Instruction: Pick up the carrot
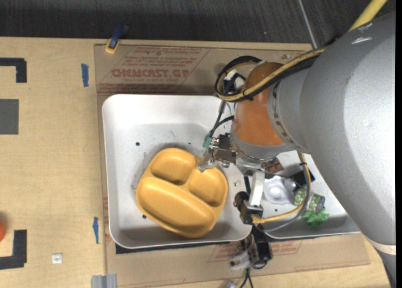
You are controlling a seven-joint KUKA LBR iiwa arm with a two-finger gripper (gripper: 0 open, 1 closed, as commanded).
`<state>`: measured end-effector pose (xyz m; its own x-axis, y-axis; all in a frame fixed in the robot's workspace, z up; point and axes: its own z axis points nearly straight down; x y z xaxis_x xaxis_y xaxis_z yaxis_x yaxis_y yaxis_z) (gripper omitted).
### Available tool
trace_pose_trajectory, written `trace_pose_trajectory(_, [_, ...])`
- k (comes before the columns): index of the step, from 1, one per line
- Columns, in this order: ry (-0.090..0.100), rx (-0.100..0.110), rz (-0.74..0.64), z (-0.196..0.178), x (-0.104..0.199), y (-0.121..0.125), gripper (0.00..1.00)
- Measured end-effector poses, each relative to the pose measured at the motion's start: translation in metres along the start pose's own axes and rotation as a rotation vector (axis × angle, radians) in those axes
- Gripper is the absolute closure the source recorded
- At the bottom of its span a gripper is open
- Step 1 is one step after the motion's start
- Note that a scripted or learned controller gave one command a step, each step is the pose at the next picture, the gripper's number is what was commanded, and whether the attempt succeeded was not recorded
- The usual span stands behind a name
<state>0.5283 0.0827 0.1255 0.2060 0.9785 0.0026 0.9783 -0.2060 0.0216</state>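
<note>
The gripper (210, 155) sits low against the yellow loaf-shaped toy (182, 192) in the left bin (119, 155). Its closure cannot be judged (the wrist blocks it). The carrot (313, 210), judged only from a green tuft, lies well apart in the right bin (333, 222), so the approach appears mis-aimed. The sheet (188, 85) under the 2 bins reads "CHEMCAST GP".
</note>
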Motion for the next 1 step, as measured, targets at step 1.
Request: trace_pose_trajectory(1, [-0.003, 0.003, -0.130, 0.0003, -0.0020, -0.0018, 0.00])
